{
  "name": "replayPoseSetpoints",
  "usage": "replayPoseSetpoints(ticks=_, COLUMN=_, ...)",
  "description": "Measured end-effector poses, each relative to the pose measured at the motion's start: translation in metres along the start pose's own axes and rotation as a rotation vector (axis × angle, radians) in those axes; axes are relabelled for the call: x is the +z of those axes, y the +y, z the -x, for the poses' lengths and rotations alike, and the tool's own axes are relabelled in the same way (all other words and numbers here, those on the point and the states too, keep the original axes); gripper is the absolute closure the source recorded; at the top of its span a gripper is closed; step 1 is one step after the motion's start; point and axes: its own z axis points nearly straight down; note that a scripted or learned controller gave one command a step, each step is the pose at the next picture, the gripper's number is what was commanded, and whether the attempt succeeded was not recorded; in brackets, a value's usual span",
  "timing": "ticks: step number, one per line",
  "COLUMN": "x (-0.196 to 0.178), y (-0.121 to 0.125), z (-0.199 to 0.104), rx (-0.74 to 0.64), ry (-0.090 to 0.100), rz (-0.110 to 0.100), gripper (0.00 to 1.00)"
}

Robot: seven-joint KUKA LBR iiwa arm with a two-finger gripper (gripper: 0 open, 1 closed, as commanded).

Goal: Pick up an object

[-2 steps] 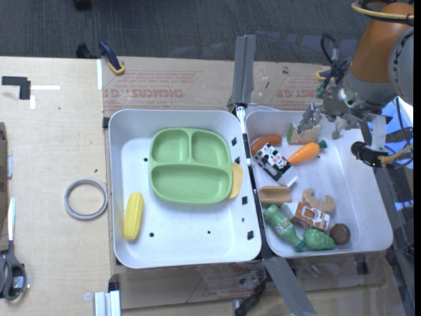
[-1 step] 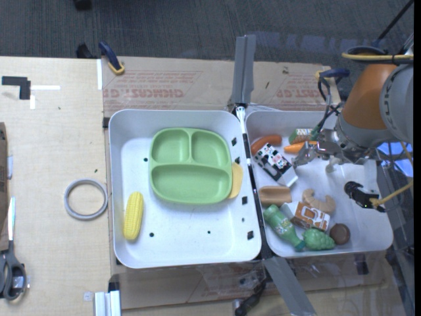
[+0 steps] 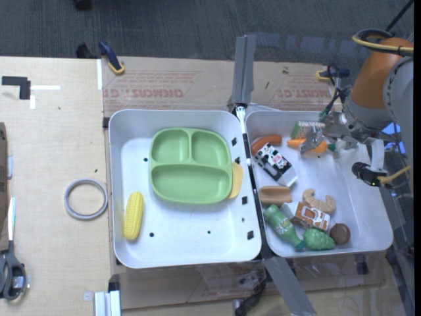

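My gripper (image 3: 312, 139) hangs low over the far part of the right bin (image 3: 368, 206), reaching in from the right. An orange piece (image 3: 318, 148) lies right under it, and the view does not show whether it is held. Nearby in that bin are a red sausage (image 3: 266, 141), a black-and-white box (image 3: 273, 161), a brown bun (image 3: 275, 194), a green bottle (image 3: 283, 224), a brown packet (image 3: 310, 214), a green leafy toy (image 3: 319, 240) and a brown ball (image 3: 339, 233).
The left bin (image 3: 125, 176) holds a green divided plate (image 3: 191, 165), a yellow corn cob (image 3: 133, 214) and a yellow piece (image 3: 236, 180) tucked by the plate's right edge. A grey ring (image 3: 85, 198) and scissors (image 3: 12, 272) lie on the bench to the left.
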Motion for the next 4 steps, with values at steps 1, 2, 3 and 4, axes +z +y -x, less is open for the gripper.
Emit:
replayPoseSetpoints(ticks=1, x=0.003, y=0.007, z=-0.004, rx=-0.038, ry=-0.011, rz=-0.017, gripper=0.0)
replayPoseSetpoints(ticks=2, x=-0.007, y=0.009, z=-0.006, rx=-0.04, ry=-0.013, rz=-0.005, gripper=1.0)
replayPoseSetpoints(ticks=3, x=-0.007, y=0.009, z=-0.006, rx=-0.04, ry=-0.013, rz=-0.005, gripper=0.0)
replayPoseSetpoints(ticks=4, x=-0.005, y=0.017, z=0.001, rx=-0.193, ry=-0.012, rz=0.019, gripper=0.0)
